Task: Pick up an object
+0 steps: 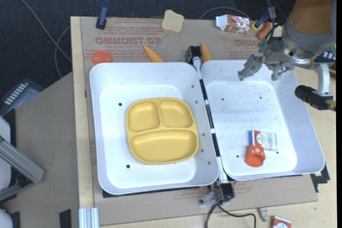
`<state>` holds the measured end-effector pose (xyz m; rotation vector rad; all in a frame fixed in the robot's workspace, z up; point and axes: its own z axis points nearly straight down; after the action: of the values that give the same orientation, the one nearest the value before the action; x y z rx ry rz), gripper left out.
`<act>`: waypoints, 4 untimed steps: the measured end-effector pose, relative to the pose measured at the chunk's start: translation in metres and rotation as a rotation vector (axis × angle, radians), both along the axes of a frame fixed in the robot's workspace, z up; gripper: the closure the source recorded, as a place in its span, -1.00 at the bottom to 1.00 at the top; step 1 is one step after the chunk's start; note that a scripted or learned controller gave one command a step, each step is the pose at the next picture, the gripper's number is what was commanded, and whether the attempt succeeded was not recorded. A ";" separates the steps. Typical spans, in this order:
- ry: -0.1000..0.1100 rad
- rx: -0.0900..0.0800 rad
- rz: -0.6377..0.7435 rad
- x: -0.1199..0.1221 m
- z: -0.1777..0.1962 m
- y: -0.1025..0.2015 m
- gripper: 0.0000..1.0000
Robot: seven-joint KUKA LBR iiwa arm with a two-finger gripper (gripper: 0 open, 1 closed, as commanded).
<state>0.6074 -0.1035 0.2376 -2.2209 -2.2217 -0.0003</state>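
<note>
cup and carton wait in the right bin, gripper spread above

cup (255, 157), orange, lies on its side near the front of the right bin (235, 115), touching a small carton (263, 140) just behind it. your gripper (264, 69) hangs over that bin's back edge with fingers spread and nothing between them, well apart from both items. look left and you see a yellow tray (161, 130) with three sections sitting in the left bin (107, 115). behind the bins, loose on the bench, lie a bread slice (172, 20) and a carrot (153, 54).

Even bright light; soft shadows; perhaps slight blur
</note>
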 end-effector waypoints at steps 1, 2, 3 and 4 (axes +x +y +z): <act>0.002 0.000 -0.002 -0.062 -0.090 -0.026 -1.00; -0.012 -0.004 0.000 -0.109 -0.149 -0.032 -1.00; -0.019 -0.009 -0.003 -0.107 -0.138 -0.034 1.00; -0.016 -0.008 -0.003 -0.108 -0.138 -0.033 -1.00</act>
<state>0.4995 -0.1369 0.0992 -2.2366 -2.2306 -0.0095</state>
